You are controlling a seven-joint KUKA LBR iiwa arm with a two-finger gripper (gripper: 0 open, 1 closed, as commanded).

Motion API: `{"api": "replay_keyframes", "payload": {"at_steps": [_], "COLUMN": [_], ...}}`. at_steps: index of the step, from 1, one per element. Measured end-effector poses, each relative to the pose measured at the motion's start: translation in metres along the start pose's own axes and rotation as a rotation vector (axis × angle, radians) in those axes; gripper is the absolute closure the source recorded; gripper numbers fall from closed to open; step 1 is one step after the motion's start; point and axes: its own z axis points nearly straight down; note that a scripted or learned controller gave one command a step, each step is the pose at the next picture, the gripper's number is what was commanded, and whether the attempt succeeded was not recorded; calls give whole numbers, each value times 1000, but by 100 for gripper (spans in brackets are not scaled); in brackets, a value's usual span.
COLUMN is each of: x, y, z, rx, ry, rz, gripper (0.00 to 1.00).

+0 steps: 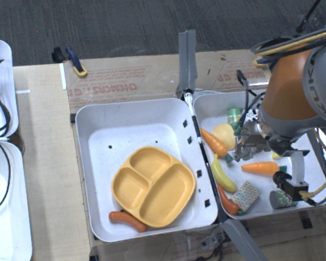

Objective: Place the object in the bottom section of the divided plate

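A yellow divided plate (pixel 154 185) lies in the left bin (pixel 97 162), with two small sections at its upper left and one large section at its lower right. Nothing lies on the plate. My gripper (pixel 244 148) hangs low over the right bin (pixel 318 189), among the toy foods. It sits just right of a yellowish round fruit (pixel 223 134) and just above an orange carrot (pixel 260 168). The wrist hides what lies directly under the gripper.
A brown sausage (pixel 127 220) lies in the left bin by the plate's lower left rim. The right bin also holds a second carrot (pixel 213 141), a banana (pixel 223 176), a green item (pixel 234 115), a speckled sponge (pixel 246 195) and a small can (pixel 281 199).
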Motion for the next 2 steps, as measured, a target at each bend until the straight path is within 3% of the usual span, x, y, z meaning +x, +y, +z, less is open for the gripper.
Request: {"api": "replay_keyframes", "payload": {"at_steps": [1, 2], "x": [25, 53], "y": [26, -18], "z": [-152, -4], "rx": [0, 0], "ry": [-2, 1], "rz": [-37, -383], "gripper": [100, 100]}}
